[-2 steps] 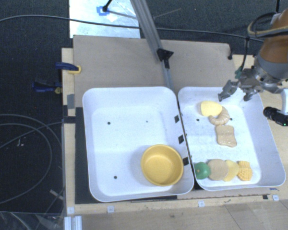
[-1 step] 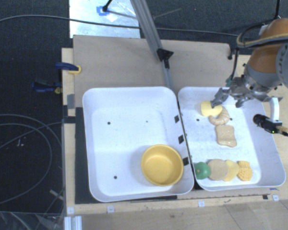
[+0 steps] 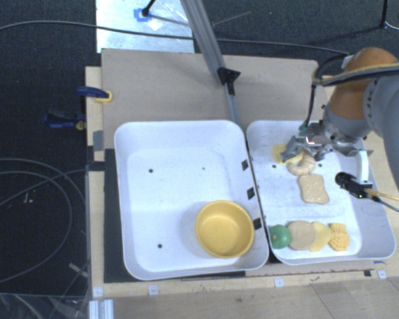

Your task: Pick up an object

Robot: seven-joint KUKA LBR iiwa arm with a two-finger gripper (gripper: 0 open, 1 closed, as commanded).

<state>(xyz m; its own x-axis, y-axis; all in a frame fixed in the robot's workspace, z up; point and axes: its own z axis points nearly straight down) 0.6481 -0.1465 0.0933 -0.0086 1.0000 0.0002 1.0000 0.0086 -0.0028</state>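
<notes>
Here your two-finger gripper (image 3: 304, 146) sits low in the right white bin (image 3: 379, 244), directly over a pale ring-shaped pastry (image 3: 301, 165) and beside a yellow piece (image 3: 279, 153); whether it pinches anything, you cannot tell. Just below lies a tan rectangular cracker (image 3: 313, 189), long axis running up-down the view. The left white bin (image 3: 139, 151) holds a yellow bowl (image 3: 224, 228) (near its front-right corner). Both bins rest on a brown board (image 3: 166, 85).
</notes>
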